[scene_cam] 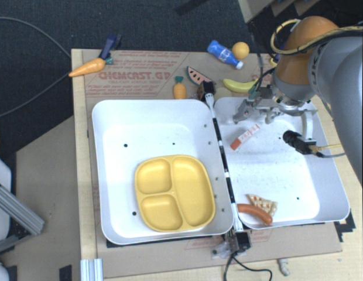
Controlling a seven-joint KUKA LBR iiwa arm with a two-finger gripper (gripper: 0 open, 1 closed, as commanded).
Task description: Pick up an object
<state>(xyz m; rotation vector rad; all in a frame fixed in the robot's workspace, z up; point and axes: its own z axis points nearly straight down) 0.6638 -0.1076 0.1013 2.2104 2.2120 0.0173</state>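
My gripper (256, 115) is hanging over the right bin's (322, 183) far end near a red stick (245, 137), and I cannot tell my grip.

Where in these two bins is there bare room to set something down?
Left bin: the far strip between its back wall and the yellow plate. Right bin: the middle and near-right floor, between the tube and the sausage. Crowded: the right bin's far end under the gripper, and its near-left corner with sausage and pizza slice.
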